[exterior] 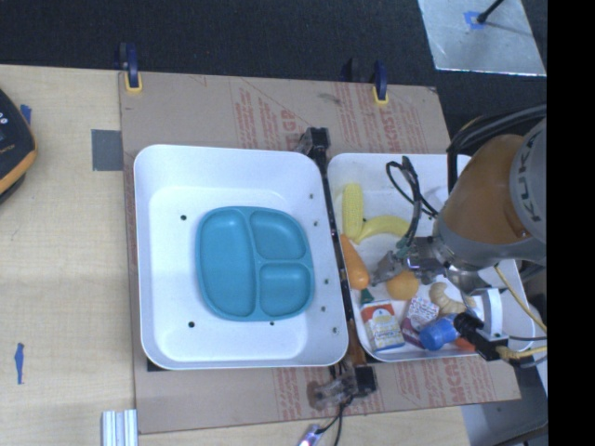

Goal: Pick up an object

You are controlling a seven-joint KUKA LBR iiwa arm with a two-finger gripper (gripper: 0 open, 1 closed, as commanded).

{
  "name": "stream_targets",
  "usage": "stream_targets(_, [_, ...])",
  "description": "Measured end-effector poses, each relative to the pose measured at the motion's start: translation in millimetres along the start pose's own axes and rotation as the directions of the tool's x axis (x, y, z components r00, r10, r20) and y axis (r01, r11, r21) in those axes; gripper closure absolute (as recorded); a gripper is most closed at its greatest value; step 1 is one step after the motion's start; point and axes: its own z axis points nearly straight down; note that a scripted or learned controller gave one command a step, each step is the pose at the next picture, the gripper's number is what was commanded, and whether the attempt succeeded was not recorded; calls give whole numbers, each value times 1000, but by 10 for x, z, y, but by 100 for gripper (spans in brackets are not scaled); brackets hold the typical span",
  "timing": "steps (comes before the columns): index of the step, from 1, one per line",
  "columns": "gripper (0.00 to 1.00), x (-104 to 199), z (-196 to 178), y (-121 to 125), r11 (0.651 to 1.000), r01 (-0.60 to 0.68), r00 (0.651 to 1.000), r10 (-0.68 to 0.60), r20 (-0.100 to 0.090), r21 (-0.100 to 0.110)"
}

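Faded red lettering runs along the edges of the brown cardboard sheet (279, 100) under the bins, too blurred to read; part of a dark letter "K" shows on the grey arm (502, 203) near its orange band. A small white carton with a red label (383, 326) carries print that is too small to make out.

Two shallow white plastic bins sit side by side. The left bin (167, 249) holds one thing: a smooth teal plastic plate with three compartments (254, 262), rounded at the corners, lying flat near the middle. The right bin (372, 170) holds the loose objects. Two yellow banana-shaped toys lie there: one upright along the left wall (352, 210), one curved (383, 228) just beside it. Below them lies one orange carrot-shaped piece (354, 263), slim and tapered. Nearby sit one rounded orange-yellow lump (403, 285), one pale knobbly piece (442, 295), the carton, one small red-and-white packet (423, 311) and one blue cylindrical object (437, 334) near the front wall.

The two-finger gripper (402, 260) hangs low over the middle of the right bin, just above the orange-yellow lump, with dark cables looping beside it. Whether its pincer is released or clenched I cannot tell, and nothing is visibly between its tips.

Two blue-and-yellow clamps (131, 69) (379, 82) pin the cardboard's far edge.
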Motion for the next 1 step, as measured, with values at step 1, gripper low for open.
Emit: stream_targets(1, [100,-7,-100,-1,1000,3,1000,-3,1,2])
